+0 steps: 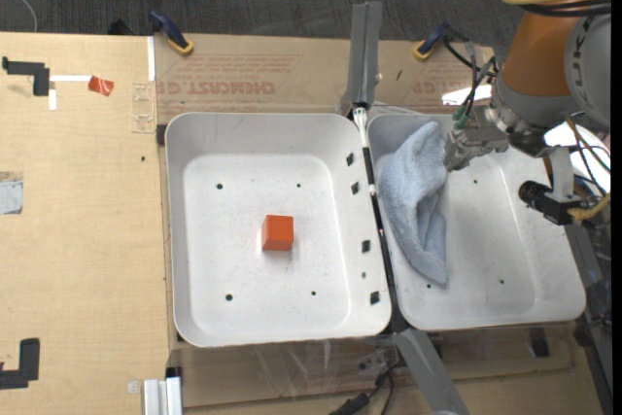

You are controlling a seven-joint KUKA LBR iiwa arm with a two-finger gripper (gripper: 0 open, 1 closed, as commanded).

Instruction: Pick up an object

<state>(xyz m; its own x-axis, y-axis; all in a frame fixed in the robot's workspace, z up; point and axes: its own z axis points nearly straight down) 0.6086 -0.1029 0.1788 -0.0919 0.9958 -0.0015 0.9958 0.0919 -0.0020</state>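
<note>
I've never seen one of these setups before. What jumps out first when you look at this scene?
Probably the small orange block, sitting alone near the middle of the left white bin. Next, the pale blue towel lying crumpled along the left side of the right bin, its top corner drawn up at the gripper. Then the arm's orange band, at the upper right above that bin.

My end effector [457,149] sits over the right bin [525,287], at the upper corner of a light blue towel [416,204] that hangs draped down from it toward the bin's left wall. In the left bin [194,209] an orange cube [278,233] rests alone near the middle.
</note>
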